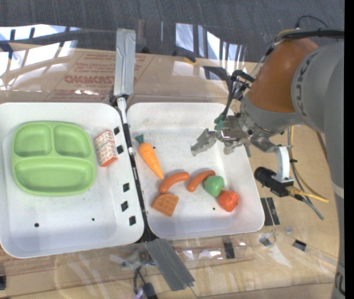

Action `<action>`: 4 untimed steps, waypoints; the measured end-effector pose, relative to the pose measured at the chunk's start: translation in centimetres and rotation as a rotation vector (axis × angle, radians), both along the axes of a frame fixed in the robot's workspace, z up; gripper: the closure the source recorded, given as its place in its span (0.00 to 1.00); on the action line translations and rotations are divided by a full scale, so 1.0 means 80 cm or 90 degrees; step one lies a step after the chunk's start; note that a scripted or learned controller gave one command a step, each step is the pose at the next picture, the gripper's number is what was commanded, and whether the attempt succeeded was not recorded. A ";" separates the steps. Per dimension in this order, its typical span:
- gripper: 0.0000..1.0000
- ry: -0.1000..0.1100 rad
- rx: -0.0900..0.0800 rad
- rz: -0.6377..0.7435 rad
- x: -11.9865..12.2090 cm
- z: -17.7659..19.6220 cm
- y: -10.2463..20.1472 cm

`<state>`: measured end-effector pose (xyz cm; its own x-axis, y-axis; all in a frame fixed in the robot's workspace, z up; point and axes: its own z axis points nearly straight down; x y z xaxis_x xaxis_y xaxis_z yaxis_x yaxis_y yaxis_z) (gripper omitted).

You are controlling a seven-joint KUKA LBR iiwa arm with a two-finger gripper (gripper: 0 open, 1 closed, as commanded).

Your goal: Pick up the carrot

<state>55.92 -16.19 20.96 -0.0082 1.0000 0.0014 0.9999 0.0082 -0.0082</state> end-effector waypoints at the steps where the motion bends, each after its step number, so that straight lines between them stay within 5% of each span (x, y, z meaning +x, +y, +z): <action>1: 0.00 0.002 0.000 -0.005 0.013 -0.113 0.065; 2: 0.00 0.000 0.000 0.047 0.001 -0.149 0.085; 3: 1.00 0.003 0.000 0.050 0.000 -0.141 0.084; 4: 1.00 -0.001 -0.001 -0.125 0.085 -0.152 0.052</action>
<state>62.74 -11.99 8.79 0.1867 0.9824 -0.0006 0.9824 -0.1867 -0.0057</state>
